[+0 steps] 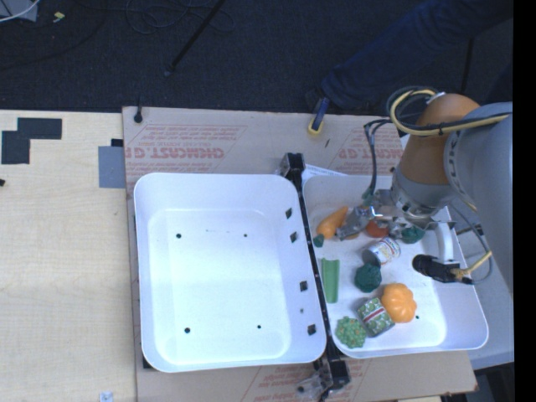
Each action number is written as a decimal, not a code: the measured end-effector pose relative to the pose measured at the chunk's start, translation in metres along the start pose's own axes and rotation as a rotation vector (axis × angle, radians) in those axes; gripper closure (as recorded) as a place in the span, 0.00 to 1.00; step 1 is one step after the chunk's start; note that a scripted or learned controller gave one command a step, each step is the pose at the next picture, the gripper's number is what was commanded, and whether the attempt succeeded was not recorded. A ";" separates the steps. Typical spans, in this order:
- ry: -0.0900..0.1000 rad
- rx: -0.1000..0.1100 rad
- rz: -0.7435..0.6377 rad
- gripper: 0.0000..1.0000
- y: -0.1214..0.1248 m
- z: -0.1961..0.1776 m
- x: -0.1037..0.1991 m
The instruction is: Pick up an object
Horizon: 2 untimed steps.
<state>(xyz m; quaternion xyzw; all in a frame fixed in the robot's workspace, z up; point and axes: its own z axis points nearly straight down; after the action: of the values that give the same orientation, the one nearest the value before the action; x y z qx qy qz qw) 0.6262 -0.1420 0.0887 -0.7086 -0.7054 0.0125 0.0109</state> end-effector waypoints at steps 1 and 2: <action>-0.001 -0.002 0.006 0.00 0.000 0.000 0.006; -0.005 -0.001 0.006 0.00 0.000 0.000 0.007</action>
<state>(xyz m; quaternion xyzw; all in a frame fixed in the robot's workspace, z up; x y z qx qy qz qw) 0.6264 -0.1347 0.0888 -0.7107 -0.7033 0.0138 0.0088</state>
